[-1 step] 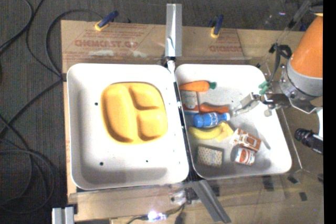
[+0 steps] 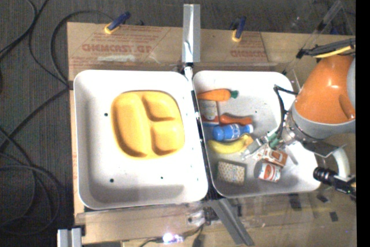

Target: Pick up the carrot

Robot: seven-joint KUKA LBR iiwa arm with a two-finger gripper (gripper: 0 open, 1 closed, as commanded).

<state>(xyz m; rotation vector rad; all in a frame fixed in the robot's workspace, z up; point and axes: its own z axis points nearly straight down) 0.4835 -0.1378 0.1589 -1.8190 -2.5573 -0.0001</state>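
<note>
The carrot point(image 2: 217, 93), orange with a green top pointing right, lies flat at the far end of the right bin point(image 2: 257, 85), close to the wall between the two bins. My gripper point(image 2: 263, 144) hangs low over the near right part of that bin, below the arm's orange band point(image 2: 325, 96). It sits well to the right of and nearer than the carrot, apart from it, just beside the banana's tip and above a small red-and-white carton point(image 2: 270, 170).
In the right bin, below the carrot, lie a can point(image 2: 208, 109), an orange bottle point(image 2: 236, 120), a blue bottle point(image 2: 227, 133), a banana point(image 2: 228, 146) and a speckled packet point(image 2: 231, 172). The left bin point(image 2: 92, 142) holds a yellow divided plate point(image 2: 148, 122).
</note>
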